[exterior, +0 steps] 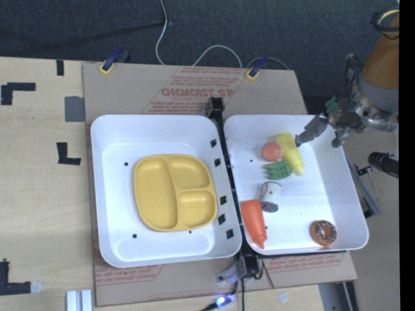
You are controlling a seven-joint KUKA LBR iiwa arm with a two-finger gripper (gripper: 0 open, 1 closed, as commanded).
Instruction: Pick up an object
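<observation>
The right bin [337, 180] holds several small items. A yellow banana-like piece [290, 153] lies beside a round red-orange piece [272, 151] and a green leafy piece [279, 169]. Below them are a small grey and white cup [270, 195] on its side, an orange bottle [254, 222] at the bin's left wall and a brown donut [323, 232] in the near right corner. My gripper [322, 135] hangs over the bin's far right part, just right of the yellow piece. It is open with nothing between its fingers, and one dark finger [307, 133] points down at the yellow piece.
The left bin [110, 173] holds a yellow divided plate [175, 192]. A black divider [224, 173] runs between the bins. Both bins rest on cardboard [194, 89] held by clamps at the back. My arm [379, 76] comes in from the right, above the bin's rim.
</observation>
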